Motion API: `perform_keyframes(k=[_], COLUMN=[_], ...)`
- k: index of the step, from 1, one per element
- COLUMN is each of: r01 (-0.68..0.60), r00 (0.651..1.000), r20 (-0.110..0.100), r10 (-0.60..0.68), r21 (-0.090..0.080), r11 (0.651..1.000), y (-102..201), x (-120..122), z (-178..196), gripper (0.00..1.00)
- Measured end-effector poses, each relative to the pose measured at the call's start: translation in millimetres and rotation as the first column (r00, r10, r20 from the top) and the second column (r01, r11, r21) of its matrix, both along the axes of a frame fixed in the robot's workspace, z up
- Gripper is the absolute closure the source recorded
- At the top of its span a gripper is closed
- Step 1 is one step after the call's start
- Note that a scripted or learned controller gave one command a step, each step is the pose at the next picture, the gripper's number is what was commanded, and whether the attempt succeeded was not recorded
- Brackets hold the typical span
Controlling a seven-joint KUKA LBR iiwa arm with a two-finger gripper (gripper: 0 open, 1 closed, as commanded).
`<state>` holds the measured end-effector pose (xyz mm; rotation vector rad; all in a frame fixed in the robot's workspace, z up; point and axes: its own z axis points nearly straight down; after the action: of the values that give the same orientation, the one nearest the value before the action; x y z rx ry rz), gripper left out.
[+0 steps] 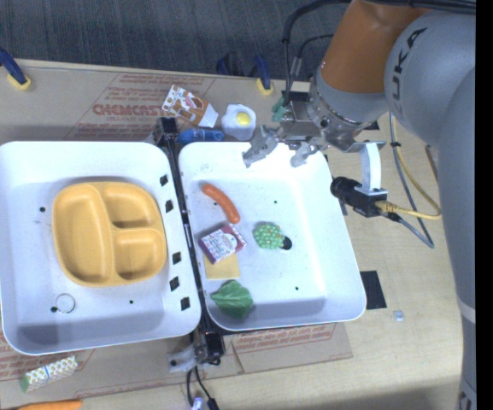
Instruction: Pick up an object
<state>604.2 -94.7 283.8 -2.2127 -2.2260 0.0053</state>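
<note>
In the right bin (pixel 336 254), a green leafy toy (pixel 231 298), a cheese slice (pixel 222 267), a small packet (pixel 221 243), a speckled green piece (pixel 268 236) and a sausage (pixel 220 202) lie untouched; at its far rim the tool (pixel 282 150) hovers open and empty, so nothing is picked yet.

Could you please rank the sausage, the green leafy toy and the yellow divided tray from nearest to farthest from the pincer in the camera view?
1. The sausage, upper left of the right bin, just below the pincer.
2. The green leafy toy, at that bin's near edge.
3. The yellow divided tray, in the left bin.
</note>
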Motion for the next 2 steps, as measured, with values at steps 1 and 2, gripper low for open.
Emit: perform_keyframes(k=[1,2], r01=[0.019,-0.083], r00=[1.0,0.997], r20=[-0.002,-0.001], r10=[-0.019,0.083], r21=[0.0,0.001], r11=[1.0,0.997], y=[18.3,1.6], x=[-30.8,16.1], z=[-86.9,-191.4], gripper=[0.0,0.0])
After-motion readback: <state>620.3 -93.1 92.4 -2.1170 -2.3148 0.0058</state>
